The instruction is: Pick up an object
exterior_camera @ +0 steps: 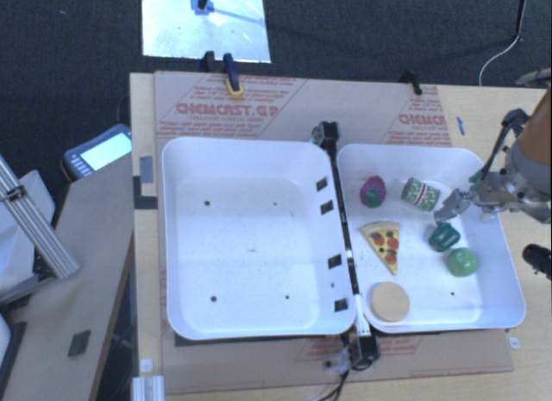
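Six toys are seen lying loose in the right bin (496, 309); none has been lifted. The gripper (452, 209) is poised above the dark green toy (444, 236), apparently spread and holding nothing. Descent, closure and lift remain.

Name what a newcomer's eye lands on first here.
The right bin draws the eye with its cluster of toy food: a pizza slice in the middle, a tan round cookie near the front, and a green ball. The gripper reaches in from the right, just above a dark green piece.
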Robot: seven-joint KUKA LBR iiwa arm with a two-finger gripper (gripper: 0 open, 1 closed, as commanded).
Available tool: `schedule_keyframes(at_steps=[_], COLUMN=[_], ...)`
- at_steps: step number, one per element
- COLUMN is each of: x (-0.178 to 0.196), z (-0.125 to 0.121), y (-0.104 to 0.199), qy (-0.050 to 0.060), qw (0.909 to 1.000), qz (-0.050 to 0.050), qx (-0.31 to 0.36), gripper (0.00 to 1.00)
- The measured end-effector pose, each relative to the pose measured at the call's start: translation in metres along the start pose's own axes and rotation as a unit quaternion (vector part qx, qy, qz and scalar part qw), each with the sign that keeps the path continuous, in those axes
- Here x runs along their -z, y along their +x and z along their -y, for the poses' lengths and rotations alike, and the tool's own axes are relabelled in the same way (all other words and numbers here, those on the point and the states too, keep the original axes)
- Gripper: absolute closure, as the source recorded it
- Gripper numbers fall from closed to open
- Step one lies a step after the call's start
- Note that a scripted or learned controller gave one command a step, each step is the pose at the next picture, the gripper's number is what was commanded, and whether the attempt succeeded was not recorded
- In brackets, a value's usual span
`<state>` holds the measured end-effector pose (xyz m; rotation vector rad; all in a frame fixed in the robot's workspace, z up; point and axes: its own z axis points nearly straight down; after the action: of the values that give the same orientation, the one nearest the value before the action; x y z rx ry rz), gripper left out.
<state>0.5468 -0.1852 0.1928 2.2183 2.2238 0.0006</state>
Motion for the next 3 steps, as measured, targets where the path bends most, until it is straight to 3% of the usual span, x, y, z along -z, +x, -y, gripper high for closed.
schedule_keyframes(at_steps=[1,2,3], x=[0.011,0.163,0.229], z=[-0.001,-0.026,-0.059], y=[0.0,0.045,0.126], qy=[-0.001,-0.01,-0.006], qw=[1.0,0.9999,1.0], qz=[0.0,0.002,-0.001], qx=[0.001,0.004,0.006], gripper=[1.0,1.0,1.0])
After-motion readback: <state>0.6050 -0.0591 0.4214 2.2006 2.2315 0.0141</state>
